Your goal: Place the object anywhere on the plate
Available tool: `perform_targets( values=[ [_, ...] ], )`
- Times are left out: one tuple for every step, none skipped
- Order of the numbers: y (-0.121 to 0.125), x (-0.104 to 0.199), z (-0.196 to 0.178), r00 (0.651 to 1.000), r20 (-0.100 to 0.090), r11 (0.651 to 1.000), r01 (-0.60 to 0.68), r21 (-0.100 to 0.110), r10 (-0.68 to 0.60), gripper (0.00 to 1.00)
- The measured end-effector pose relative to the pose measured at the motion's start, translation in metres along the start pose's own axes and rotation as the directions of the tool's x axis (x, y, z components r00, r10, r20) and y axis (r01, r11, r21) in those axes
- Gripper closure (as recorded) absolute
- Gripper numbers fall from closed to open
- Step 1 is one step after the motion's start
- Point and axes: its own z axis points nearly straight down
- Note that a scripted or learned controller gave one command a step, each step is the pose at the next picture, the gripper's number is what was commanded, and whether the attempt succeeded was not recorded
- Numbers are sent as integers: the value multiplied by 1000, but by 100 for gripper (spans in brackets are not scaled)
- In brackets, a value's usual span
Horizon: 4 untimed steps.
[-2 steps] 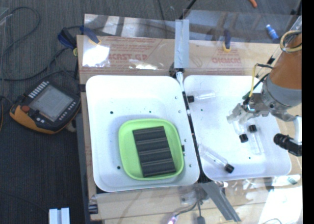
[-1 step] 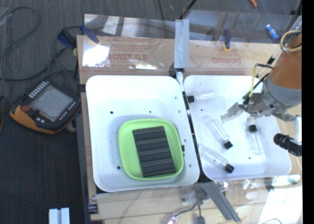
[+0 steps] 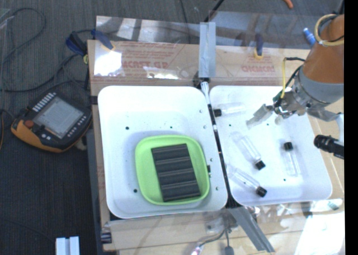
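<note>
**Still over the right bin, the plate waits on the left**

Well, the arm (image 3: 327,52) comes in from the right and hangs its gripper (image 3: 263,113) above the upper part of the right bin (image 3: 313,192). From where I stand I cannot tell whether the pincer is apart or together; the tip is pale and blurs into the white floor of the bin.

The things to be picked look like small clear vials with dark caps. One vial (image 3: 248,149) lies below and a little left of the gripper, its long axis running on a slant from upper left to lower right, cap at the lower end. A second vial (image 3: 246,182) lies further down near the bin's lower left corner, slanted much the same way. A third vial (image 3: 289,160) lies more upright toward the right side, cap at the top. A faint fourth may lie just left of the gripper, too pale to be sure.

The green plate (image 3: 143,153) sits in the left bin (image 3: 112,114), well apart from the gripper, across the divide, with a dark ribbed block (image 3: 175,171) covering most of it. So any carry must go leftward and down in this view.

The cardboard behind the bins bears red lettering, too blurred to read.
</note>
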Motion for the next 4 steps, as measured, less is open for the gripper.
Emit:
perform_targets(
  values=[
    [72,-8,30,997,0,997,78,0,-78,0],
    [66,22,4,998,-2,998,58,-1,-58,0],
    [92,80,-66,999,-1,999,35,-2,-35,0],
    [122,100,-74,983,1,983,181,-2,-181,0]
  ],
)
